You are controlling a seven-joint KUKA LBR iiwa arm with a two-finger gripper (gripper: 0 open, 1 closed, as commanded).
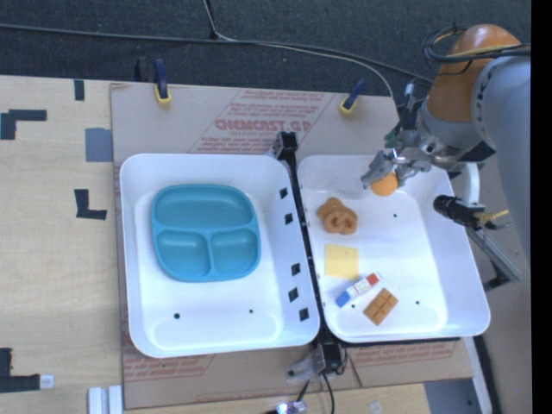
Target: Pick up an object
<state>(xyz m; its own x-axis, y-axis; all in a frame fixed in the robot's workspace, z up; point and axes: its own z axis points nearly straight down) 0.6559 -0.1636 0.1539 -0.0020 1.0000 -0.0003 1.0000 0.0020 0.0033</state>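
- Claw (390, 171) low over right bin's (431, 266) far end, fingers closed around small orange ball (385, 185).
- Probably light, smooth, apt to roll or slip; best gripped squarely across the middle.

Pale wooden surface (52, 257) marked with dark tape pieces (86, 203). Over it, a cardboard sheet (250, 119) with red print, clamped at the far edge by two yellow-tipped clamps (160, 83). Beyond, dark carpet-like floor (103, 7) crossed by a black cable (259, 40).
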